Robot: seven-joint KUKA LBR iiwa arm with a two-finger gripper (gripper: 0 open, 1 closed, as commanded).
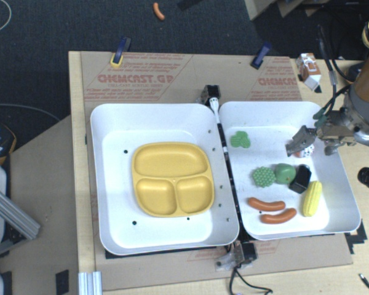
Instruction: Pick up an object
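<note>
The left bin [111, 128] holds a yellow divided tray [172, 178] lying flat near its middle, well apart from the arm. In the right bin [347, 192] the candidates for picking cluster toward the near side: a small green leafy piece [240, 141] sits alone farther back, then a bumpy green ball [264, 177] touching a smooth green piece [285, 173], a black block [300, 179] just beside that, two sausages [272, 210] lying left-to-right at the near edge, and a corn cob [312, 198] with its long axis running near-to-far. The gripper [302, 142] hangs over the far right part of this bin, and whether its fingers are spread or pressed together cannot be told. The cluster lies nearward of it; the black block and smooth green piece look closest, almost directly below toward the viewer.
</note>
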